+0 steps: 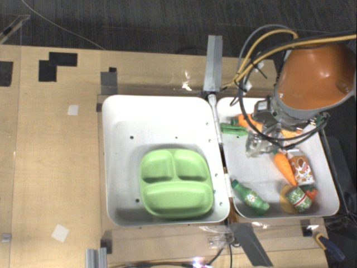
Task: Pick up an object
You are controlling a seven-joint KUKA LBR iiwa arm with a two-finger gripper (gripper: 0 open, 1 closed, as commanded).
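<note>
Bottommost in the right bin (329,202), along its front wall, lie a green bottle (250,197) and, further right, a round green-and-red item on a yellow one (297,199). Just behind that pile sits a red-and-white pack (302,171), and touching the pack's left side is a carrot (284,168), lying at a slant with its thick end toward the gripper. Any of these could be the object to pick; none is lifted.

Over the back half of the right bin hangs the gripper (260,144), just behind and left of the carrot's upper end. Its metal tip is low near the bin floor, but whether the fingers are spread or closed cannot be told from above, and nothing can be seen between them. A green stick-like piece (233,128) lies against the bin's left wall, level with the gripper, and a bit of orange (244,121) shows beside it under the wrist. The arm's orange band (315,77) covers the bin's back right corner, with yellow and black cables (262,43) looping behind it.

Left of the right bin, sharing the middle wall, the left bin (117,121) holds a green tray (175,182) with three compartments, set toward its front.
</note>
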